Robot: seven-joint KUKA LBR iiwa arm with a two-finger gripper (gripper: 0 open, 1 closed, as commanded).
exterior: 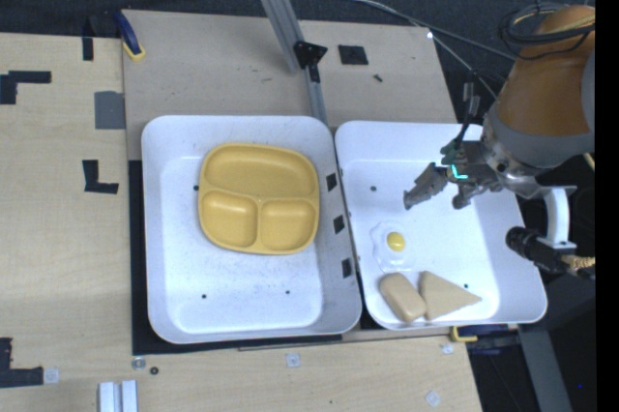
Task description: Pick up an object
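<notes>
Nearest the lens, a yellow divided plate (258,197) sat in the left bin (174,304), while in the right bin (503,299) lay a fried egg (394,242), a bread roll (401,296) and a tan wedge (447,294), and above them hovered the pincer (447,191), spread open, gripping nothing.

No readable text, label, brand, number or sign appears anywhere on the bench, the bins or the arm.
</notes>
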